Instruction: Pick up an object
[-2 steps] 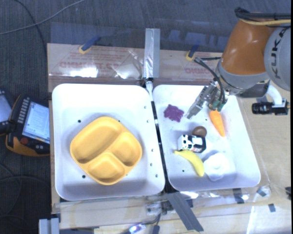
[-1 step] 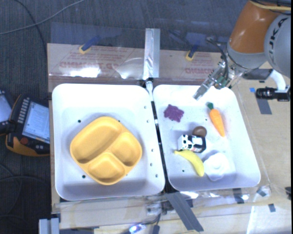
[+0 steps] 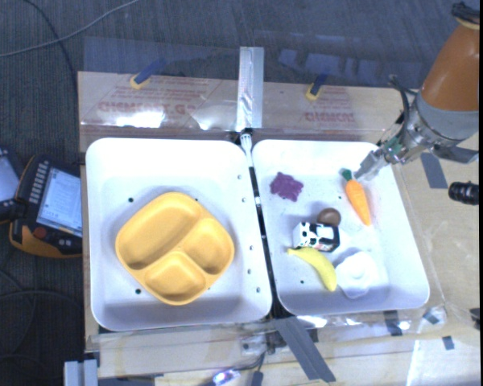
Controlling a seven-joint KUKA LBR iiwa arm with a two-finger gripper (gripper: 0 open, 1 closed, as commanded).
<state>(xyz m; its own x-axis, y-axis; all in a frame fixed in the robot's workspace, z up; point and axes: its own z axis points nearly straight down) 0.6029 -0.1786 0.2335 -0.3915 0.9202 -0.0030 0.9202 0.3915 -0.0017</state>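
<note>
1. The grey arm with its orange band [image 3: 457,63] reaches in from the right, over the far right corner of the right-hand shallow white plastic bin [image 3: 410,240]. To pick well, it should come straight down rather than at a slant, so the bin's right wall stays out of the way.

2. The left-hand white bin [image 3: 105,183] bears a yellow three-compartment plastic tray [image 3: 175,246]. Nothing there suits this grasp, I judge, so the work belongs in the right bin.

3. The two-finger gripper [image 3: 369,167] hovers just above the green top of the small orange toy carrot [image 3: 357,202], which lies lengthwise near the right wall. Whether the fingers are apart or together I cannot tell; they are too small and blurred here.

4. The carrot looks the likeliest target. It is slim and tapered, so closing across its thicker upper half, at right angles to its length, should hold better than pinching the tip.

5. Other pieces sit well apart from it: a yellow toy banana [image 3: 318,265], a white lumpy soft object [image 3: 358,272], a black-and-white toy cow [image 3: 318,236] touching a brown rounded piece [image 3: 329,216], and a purple grape-like cluster [image 3: 286,186]. A descent at the carrot should disturb none of them.
</note>
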